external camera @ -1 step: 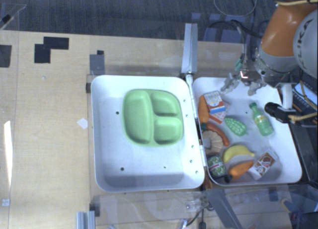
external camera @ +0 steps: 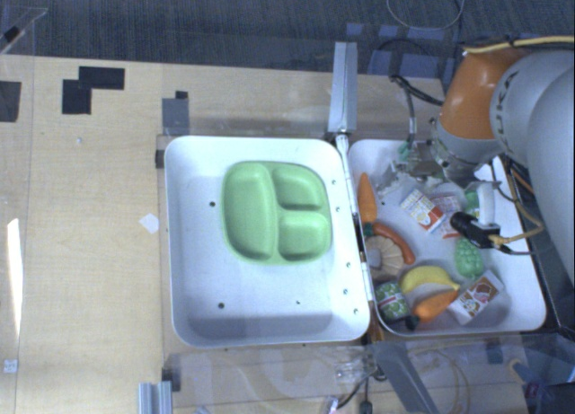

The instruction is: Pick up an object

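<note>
At the right bin's (external camera: pixel 530 300) near edge lie a small carton (external camera: pixel 474 296), an orange carrot (external camera: pixel 435 304) and a banana (external camera: pixel 428 277) — all loose. Left, the other bin (external camera: pixel 193 251) holds a green divided tray (external camera: pixel 275 211). Farther back, the gripper (external camera: pixel 415 162) hangs over the clutter — I cannot tell its state.

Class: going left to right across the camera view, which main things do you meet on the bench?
Black marks → left bin with green tray → carrot → banana → green cluster.
</note>
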